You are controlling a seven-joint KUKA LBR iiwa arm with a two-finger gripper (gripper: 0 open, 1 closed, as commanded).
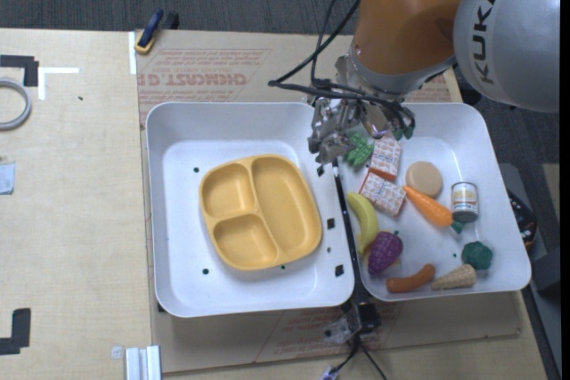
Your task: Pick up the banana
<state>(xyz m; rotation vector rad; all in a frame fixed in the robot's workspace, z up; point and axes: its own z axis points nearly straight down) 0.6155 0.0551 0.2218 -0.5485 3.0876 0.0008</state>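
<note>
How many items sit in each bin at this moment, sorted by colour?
Right bin:
Yellow: 1, banana
Orange: 2, carrot, sausage
Purple: 1, grapes
Green: 2, broccoli, leafy piece
Red and white: 2, cartons
Tan: 2, round bun, cone
Can: 1
Left bin:
Yellow: 1, divided plate
Total: 12

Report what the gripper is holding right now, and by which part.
Nothing can be seen held. The gripper hangs over the inner edge of the right bin, near a green toy; the banana lies apart from it, untouched.
</note>
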